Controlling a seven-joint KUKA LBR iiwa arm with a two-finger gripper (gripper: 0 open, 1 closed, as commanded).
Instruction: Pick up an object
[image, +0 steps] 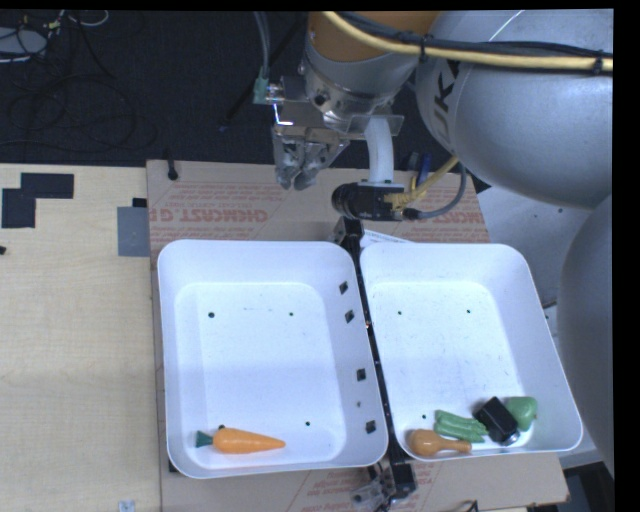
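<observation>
Carrot (243, 440) in left bin (180, 300), toys in right bin (520, 290), claw (300, 170) clenched, holding nothing

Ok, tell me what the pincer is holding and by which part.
Nothing shows in the pincer, raised above the bins' far edge. The carrot lies in the left bin; the other items lie in the right bin.
</observation>
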